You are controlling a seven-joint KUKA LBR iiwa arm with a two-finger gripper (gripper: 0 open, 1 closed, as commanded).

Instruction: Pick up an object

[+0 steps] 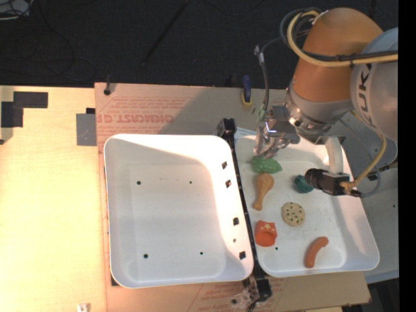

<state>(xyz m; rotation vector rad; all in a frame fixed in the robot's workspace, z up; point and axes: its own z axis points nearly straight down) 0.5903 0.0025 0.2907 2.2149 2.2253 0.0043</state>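
a wooden bench (pixel 45 194) is seen on the left, with a sheet of brown cardboard (pixel 162 112) laid under two white bins. the left bin (pixel 123 265) sits beside the right bin (pixel 364 252), their long sides touching along black clips (pixel 235 221). in the right bin, a green leafy toy (pixel 268 166) lies at the far left corner, and the gripper (pixel 266 148) is held just above it, at its far edge; whether the gripper is spread or pressed together cannot be told, and nothing is seen pinched in it. just near of the green toy a tan drumstick (pixel 262 190) lies on a slant. a red piece (pixel 265 233) rests near the bin's left wall, further toward the near side. a round cookie (pixel 293 214) is placed in the middle of the bin. a teal piece (pixel 301 184) lies to the right of the drumstick, touching a dark fitting (pixel 326 181) with a cable. an orange sausage (pixel 316 251) lies near the near right corner. the arm (pixel 338 64) reaches in from the far right
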